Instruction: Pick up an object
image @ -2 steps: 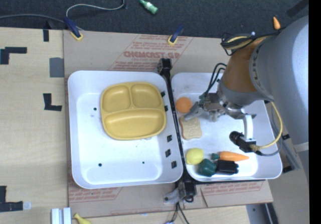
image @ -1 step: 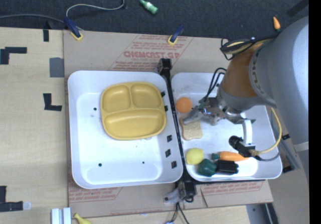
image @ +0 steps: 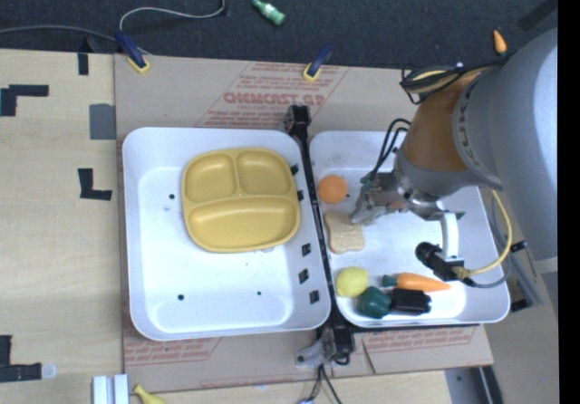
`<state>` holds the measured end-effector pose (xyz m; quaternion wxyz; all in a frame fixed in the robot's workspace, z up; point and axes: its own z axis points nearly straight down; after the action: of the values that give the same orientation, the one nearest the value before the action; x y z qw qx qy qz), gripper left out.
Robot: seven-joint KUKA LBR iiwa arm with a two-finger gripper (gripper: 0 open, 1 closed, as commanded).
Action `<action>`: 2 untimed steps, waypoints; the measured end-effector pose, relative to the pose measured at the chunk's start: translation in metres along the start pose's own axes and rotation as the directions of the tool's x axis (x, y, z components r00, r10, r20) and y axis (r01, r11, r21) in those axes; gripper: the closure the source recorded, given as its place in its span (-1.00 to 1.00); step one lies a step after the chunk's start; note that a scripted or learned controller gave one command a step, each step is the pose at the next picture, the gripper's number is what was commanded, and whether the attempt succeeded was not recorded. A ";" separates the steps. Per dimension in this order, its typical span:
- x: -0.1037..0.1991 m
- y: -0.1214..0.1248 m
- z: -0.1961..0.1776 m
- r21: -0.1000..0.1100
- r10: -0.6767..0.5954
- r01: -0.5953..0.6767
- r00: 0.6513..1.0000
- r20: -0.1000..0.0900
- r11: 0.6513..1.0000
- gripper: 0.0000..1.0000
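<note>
Camera view: the gripper [image: 365, 209] hangs low in the right bin [image: 480, 307], its tip right at the upper edge of a slice of toast [image: 344, 236]. Whether the claw is spread or pressed together cannot be told from here. An orange ball [image: 333, 189] sits just up and left of the claw. Below it, past the toast, lie a yellow lemon [image: 352, 282], a dark green toy [image: 372, 303], a black block [image: 410, 303] and a carrot [image: 421, 283]. Far left of the claw, the left bin [image: 149, 239] holds a yellow divided plate [image: 241, 198].
</note>
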<state>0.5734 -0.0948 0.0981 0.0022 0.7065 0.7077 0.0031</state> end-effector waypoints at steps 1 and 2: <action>0.000 0.000 0.000 0.000 0.000 0.000 1.000 0.000 1.000 -1.00; -0.002 0.012 0.011 0.005 0.001 -0.001 1.000 0.000 1.000 -1.00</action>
<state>0.5854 -0.0968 0.0876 0.0006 0.7068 0.7074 0.0012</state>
